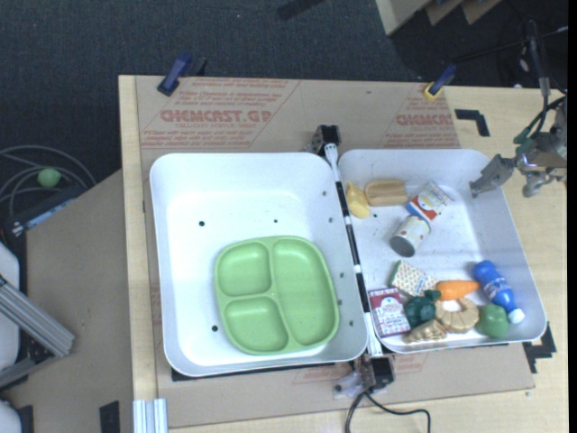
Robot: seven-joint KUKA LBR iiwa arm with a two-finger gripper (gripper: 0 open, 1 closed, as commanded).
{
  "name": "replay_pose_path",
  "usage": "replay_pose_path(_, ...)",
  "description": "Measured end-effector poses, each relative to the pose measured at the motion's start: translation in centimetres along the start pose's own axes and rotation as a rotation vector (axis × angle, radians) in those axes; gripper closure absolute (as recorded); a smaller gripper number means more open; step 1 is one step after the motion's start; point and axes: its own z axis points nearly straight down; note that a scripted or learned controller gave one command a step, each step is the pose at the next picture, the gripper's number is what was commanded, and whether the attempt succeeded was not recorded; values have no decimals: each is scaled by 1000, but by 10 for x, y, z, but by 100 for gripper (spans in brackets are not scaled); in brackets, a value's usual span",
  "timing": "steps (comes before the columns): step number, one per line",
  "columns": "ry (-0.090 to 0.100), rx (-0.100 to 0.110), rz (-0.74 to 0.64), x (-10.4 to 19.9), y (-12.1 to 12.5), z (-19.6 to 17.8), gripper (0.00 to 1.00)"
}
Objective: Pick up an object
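The table [225,115] carries two shallow white bins side by side. The left bin [180,188] holds a green divided tray [275,294] with three compartments, lying flat toward the near side.

The right bin [469,174] holds the loose objects. At its far left corner a tan block [386,191] lies just beside a yellow piece [358,201]. Near the middle, a small carton [430,200] lies beside a tilted can [408,234]. Along the near edge, a cluster sits close together: a checkered cracker [407,278], a red-and-white packet [388,312], a dark green item [420,312], an orange carrot [456,289], a blue bottle [495,287] and a green round item [492,321].

The hand [532,162] sits at the far right rim of the right bin, above its corner. Whether it is released or clenched cannot be told; nothing is seen in its grasp.
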Motion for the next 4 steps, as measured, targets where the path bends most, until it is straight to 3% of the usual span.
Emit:
replay_pose_path(1,3,4,-2,66,54,86,0)
replay_pose_path(2,-2,-8,-1,100,47,153,0)
replay_pose_path(3,-2,-8,0,112,18,154,0)
replay_pose_path(4,1,3,1,106,-27,158,0)
